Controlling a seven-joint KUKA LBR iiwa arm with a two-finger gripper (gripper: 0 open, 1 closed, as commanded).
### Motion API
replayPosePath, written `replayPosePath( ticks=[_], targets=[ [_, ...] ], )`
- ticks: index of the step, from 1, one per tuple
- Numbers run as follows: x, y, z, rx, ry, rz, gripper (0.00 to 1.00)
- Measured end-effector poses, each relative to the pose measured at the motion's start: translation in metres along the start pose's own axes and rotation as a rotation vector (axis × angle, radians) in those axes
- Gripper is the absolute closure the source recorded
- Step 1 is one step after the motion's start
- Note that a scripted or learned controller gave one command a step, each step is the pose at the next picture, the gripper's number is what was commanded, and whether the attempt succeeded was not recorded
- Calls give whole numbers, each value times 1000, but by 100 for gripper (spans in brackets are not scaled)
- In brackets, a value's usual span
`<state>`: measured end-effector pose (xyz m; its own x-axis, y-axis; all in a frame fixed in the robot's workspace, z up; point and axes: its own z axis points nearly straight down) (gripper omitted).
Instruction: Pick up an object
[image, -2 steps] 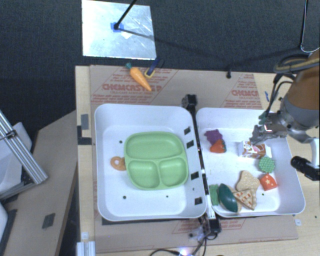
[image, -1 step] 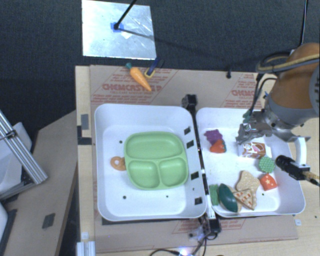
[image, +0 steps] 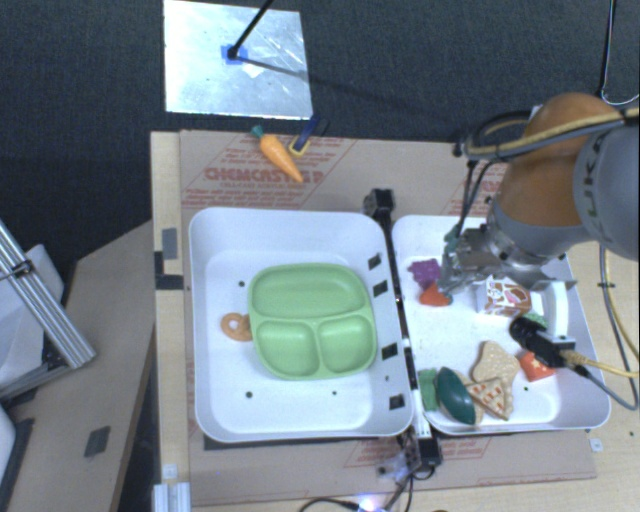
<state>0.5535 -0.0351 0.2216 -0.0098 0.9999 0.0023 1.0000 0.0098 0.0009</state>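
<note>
Here, red lettering reading roughly "CHEMCAST" runs across the brown board (image: 262, 172) behind my two shallow white bins. In the right-hand bin (image: 578, 398), the arm's two-finger gripper (image: 452, 272) hangs low, just above a small orange piece (image: 434, 295) beside a purple toy (image: 425, 270); I cannot tell how its claw stands.
</note>
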Motion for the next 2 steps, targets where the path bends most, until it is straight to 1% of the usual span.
replayPosePath(
  ticks=[1, 2],
  targets=[
    [54, -7, 9, 0, 0, 0, 100],
    [108, -18, 9, 1, 0, 0, 100]
  ],
)
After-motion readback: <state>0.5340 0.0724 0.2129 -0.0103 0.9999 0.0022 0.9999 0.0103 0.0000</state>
